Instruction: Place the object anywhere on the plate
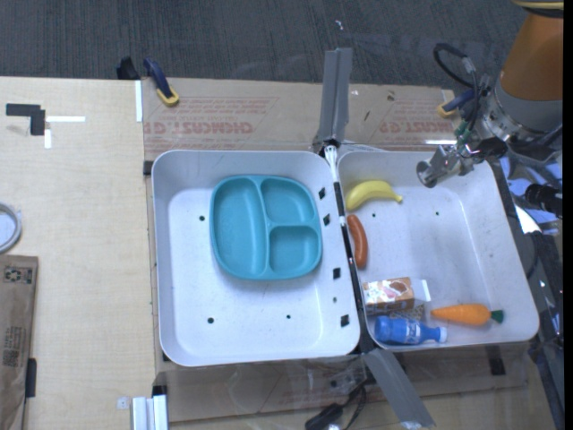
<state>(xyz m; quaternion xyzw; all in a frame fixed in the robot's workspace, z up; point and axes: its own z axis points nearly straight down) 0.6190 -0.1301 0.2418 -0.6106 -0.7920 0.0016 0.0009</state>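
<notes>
A teal divided plate [266, 227] lies in the left bin [179, 330]. The right bin [466, 240] holds a yellow banana [372, 193] at its back left, a reddish sausage [359, 239] along its left wall, a small snack box [390, 293], a blue bottle [407, 331] lying on its side and an orange carrot [464, 313] near the front. My gripper [436, 169] hovers over the back right of the right bin, well apart from the banana. Nothing shows between its fingers.
A grey divider post [336, 97] rises between the bins at the back. A clamp with a yellow handle [162, 85] sits on the cardboard behind the left bin. A tape roll [7, 229] lies at the far left of the bench.
</notes>
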